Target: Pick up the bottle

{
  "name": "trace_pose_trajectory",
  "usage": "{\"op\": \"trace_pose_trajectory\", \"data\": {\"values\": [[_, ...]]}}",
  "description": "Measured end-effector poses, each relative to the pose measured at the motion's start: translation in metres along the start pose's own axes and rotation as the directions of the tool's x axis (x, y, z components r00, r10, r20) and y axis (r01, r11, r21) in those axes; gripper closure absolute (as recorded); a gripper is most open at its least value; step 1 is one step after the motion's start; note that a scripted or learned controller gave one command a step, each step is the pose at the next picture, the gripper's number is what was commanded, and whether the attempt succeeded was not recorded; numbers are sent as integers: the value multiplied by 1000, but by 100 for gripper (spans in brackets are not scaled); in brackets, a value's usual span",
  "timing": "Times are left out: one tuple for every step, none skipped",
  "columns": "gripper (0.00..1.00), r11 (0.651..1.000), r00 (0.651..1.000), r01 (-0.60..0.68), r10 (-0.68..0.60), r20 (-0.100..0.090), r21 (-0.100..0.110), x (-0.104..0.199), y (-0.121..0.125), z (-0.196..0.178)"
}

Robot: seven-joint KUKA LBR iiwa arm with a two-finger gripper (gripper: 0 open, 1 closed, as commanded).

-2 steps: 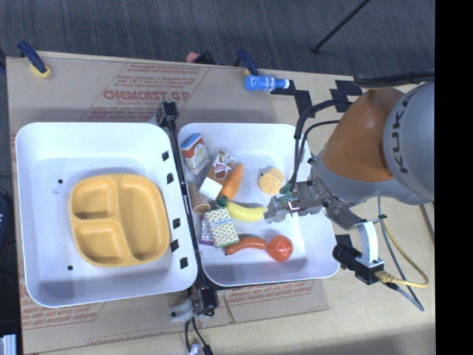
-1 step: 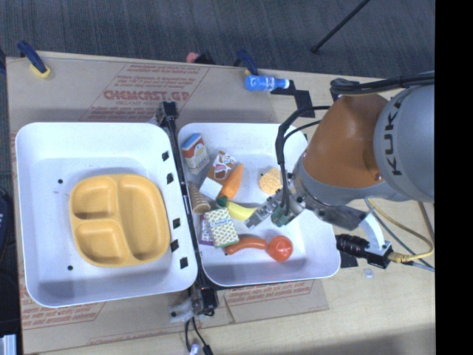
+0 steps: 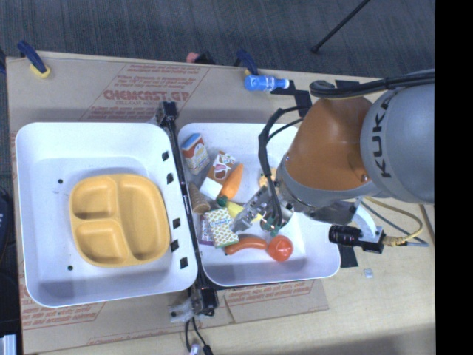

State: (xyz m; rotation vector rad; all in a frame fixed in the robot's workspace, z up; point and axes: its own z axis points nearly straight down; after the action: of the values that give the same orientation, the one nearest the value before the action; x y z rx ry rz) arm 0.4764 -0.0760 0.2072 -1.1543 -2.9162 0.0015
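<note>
The bench was covered in tan cardboard printed with red lettering, held at the far edge by blue clamps, and beyond it lay dark grey carpet. Two shallow white bins sat side by side. The left bin held a yellow divided tray. The right bin was cluttered — a small carton, a carrot, a patterned packet and a red-orange ladle-shaped toy lay close together.

The arm reached in from the right, its orange band above the bin, and the gripper sat low among the items near the bin's middle; whether it was wide or narrow could not be told. The bottle could not be picked out with any certainty in the pile.
</note>
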Motion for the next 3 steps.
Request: {"op": "trace_pose_trajectory", "data": {"values": [[100, 999, 999, 53, -53, 1, 0, 22, 23, 15], [100, 998, 998, 64, -64, 0, 1, 63, 67, 16], [100, 974, 974, 227, -227, 4, 0, 119, 127, 6]]}}
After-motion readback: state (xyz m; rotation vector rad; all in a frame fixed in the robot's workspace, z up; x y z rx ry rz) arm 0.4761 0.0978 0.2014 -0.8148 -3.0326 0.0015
